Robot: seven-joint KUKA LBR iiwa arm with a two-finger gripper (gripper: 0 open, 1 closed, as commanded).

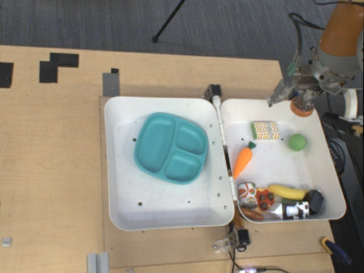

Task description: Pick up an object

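The right bin (318, 169) holds a toy carrot (243, 161), a small patterned box (265, 130), a green ball (297, 142), a banana (286, 192), a red-and-white can (247, 193) and a black-and-white bottle (297, 210). My gripper (291, 98) hangs over the bin's far right corner, above and behind the ball and the box. A small orange round thing (302, 108) lies right under the gripper at the bin's rim. Whether it is held or just lying there I cannot tell.
The left bin (122, 198) holds a teal divided plate (169, 147). A ridge with a black clamp (214, 91) separates the two bins. The objects crowd the right bin's near edge. Cables run along the bench's right side.
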